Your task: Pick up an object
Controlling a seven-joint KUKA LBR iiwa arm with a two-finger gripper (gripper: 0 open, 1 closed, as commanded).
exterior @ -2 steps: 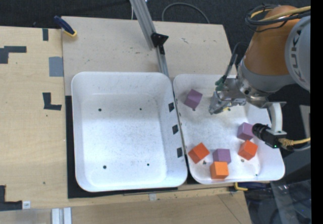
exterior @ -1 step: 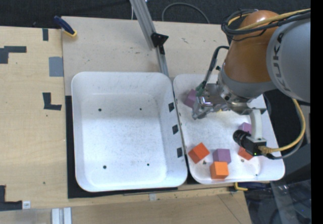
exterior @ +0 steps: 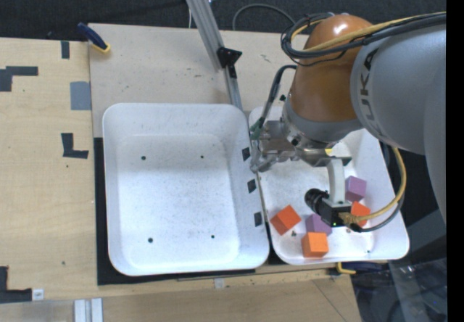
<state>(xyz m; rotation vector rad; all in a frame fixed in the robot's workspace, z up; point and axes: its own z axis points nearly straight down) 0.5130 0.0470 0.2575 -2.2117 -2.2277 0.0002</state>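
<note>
Camera view, hand (exterior: 262,156), grip unclear, nearest orange cube (exterior: 286,219) apart, lower-right of it

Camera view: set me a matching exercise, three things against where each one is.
Things:
1. blue-handled tool with a yellow tip
2. end effector
3. leftmost orange cube

Places:
a. inside the shallow white right bin, near its front
b. on the wooden bench, beyond the white left bin
c. at the right bin's left wall

Pairs: 1-b, 2-c, 3-a.

Speckled white plastic bins (exterior: 174,190), matt.
</note>
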